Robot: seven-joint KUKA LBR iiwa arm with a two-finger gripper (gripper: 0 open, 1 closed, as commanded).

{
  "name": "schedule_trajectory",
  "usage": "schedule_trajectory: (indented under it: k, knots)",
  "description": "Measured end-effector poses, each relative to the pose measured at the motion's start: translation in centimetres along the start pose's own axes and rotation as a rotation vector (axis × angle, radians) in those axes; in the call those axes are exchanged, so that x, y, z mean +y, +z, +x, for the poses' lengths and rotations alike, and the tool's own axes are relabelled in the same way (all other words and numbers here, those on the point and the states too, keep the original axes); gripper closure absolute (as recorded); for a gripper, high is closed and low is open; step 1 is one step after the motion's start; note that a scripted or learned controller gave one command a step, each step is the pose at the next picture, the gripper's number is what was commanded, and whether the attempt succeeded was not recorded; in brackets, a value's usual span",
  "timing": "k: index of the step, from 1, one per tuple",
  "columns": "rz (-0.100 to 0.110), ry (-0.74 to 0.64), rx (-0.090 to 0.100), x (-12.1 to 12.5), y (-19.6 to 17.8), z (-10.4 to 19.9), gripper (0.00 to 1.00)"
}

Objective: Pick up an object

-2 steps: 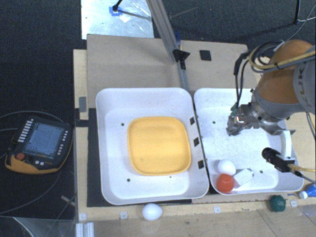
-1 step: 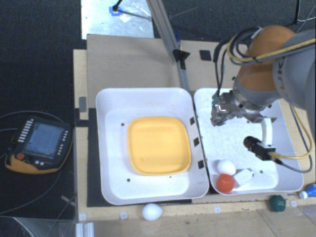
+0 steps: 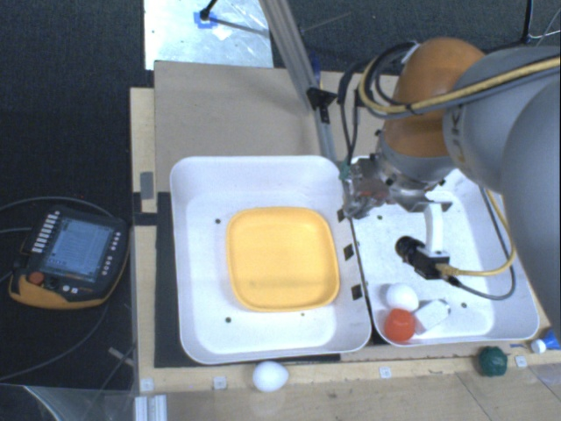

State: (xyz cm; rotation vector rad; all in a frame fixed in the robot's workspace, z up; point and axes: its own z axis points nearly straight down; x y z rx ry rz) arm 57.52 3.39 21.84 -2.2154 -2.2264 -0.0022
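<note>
The right bin [image 3: 465, 318] holds a white ball [image 3: 401, 296], a red ball [image 3: 401, 324] touching it from below, and a small white block [image 3: 432, 312] just right of them, all in the near left corner. My gripper [image 3: 354, 198] is low over the far left corner of that bin, beside the wall shared with the left bin. It is well apart from the balls. The wrist and arm hide much of the right bin's far half. Nothing shows held in the gripper.
A yellow square plate [image 3: 283, 258] lies in the left bin [image 3: 197, 235]. A white egg [image 3: 270, 376] and a green ball [image 3: 492, 360] rest on the bench outside the bins. A black cable connector [image 3: 419, 258] hangs over the right bin. A teach pendant [image 3: 70, 254] lies far left.
</note>
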Motion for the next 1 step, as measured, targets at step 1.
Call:
schedule_trajectory:
  k: [1]
  knots:
    - [-0.002, 0.001, 0.0, 2.35, -1.77, 4.79, 1.0]
